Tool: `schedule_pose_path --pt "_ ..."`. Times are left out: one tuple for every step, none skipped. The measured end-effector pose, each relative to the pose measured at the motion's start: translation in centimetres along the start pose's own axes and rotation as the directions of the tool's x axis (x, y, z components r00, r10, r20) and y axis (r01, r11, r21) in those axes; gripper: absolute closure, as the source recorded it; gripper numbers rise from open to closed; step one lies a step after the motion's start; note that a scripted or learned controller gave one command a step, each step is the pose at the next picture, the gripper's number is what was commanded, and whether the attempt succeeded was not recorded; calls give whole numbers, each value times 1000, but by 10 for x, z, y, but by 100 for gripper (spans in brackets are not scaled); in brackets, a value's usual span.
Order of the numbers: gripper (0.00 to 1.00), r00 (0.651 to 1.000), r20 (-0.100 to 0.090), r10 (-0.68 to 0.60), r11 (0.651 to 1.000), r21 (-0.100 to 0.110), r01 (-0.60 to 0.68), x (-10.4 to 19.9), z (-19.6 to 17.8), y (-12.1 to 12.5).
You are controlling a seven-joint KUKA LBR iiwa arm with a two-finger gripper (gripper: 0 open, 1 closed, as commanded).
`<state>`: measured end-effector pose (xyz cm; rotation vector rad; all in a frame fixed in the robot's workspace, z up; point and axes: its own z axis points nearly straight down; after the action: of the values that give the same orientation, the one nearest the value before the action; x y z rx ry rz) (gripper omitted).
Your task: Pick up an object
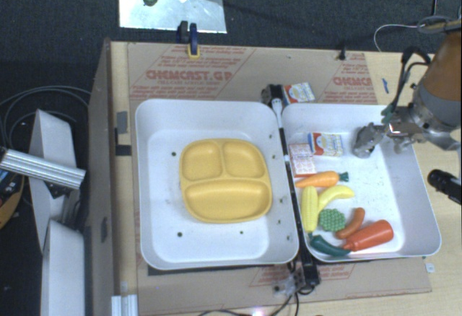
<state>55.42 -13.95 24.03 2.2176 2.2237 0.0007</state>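
Note:
The right bin (419,185) holds several toy foods. An orange carrot (317,179), a yellow banana (336,194) and a corn cob (309,208) lie near its left wall. Below them are a green broccoli piece (332,219), a brown sausage (351,221), a red-orange pepper (372,235) and a dark green cucumber (329,247). A small white carton (326,143) and a red-and-white packet (302,160) lie toward the bin's far left. My gripper (367,140) hovers over the far part of this bin, right of the carton, with nothing seen in it.
The left bin (155,163) carries a yellow divided plate (224,180). A small white box (299,93) lies on the cardboard behind the bins. The arm's grey body (437,102) stands over the right bin's far right corner. A black cable runs along the divider between the bins.

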Motion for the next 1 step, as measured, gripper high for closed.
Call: schedule_pose_path --pt "0 1000 0 2 1000 3 -2 -46 120 46"
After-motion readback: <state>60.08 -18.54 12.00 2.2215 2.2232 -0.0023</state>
